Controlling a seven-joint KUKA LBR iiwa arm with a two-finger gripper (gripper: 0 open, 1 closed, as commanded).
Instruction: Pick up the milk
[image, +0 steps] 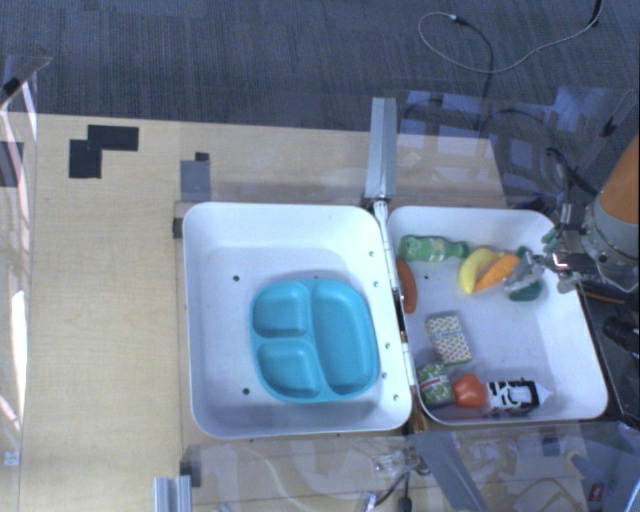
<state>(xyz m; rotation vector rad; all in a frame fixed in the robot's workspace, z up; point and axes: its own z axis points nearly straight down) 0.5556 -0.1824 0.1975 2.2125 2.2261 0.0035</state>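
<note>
Arm reaches in from the right, pincer (527, 272) low over the right bin (575, 330) near its far wall, beside the carrot (497, 271); its opening can't be made out. Milk (513, 395) lies at the near edge, well apart.

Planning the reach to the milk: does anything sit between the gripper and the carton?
Nothing visible does. The gripper is by the carrot near the right bin's far side; the milk lies at its near edge beside the tomato, with bare bin floor between gripper and carton.
</note>
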